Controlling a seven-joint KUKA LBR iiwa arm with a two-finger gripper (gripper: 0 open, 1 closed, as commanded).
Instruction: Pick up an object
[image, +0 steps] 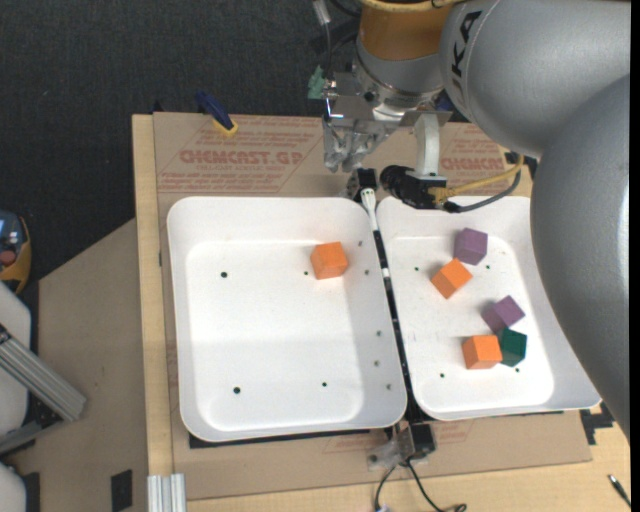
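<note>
My gripper (346, 157) hangs high over the back rim between the two bins, with nothing seen between its fingers. The left bin (200, 300) holds one orange cube (329, 260) near its back right. In the right bin (545, 380) lie a purple cube (471, 245), an orange cube (451, 278), another purple cube (503, 312), an orange cube (481, 351) and a dark green cube (513, 347) touching it.
The grey arm (560, 120) covers the upper right and overhangs the right bin's far side. A blue and yellow clamp (216, 113) sits on the cardboard behind the left bin. Metal framing stands at the lower left.
</note>
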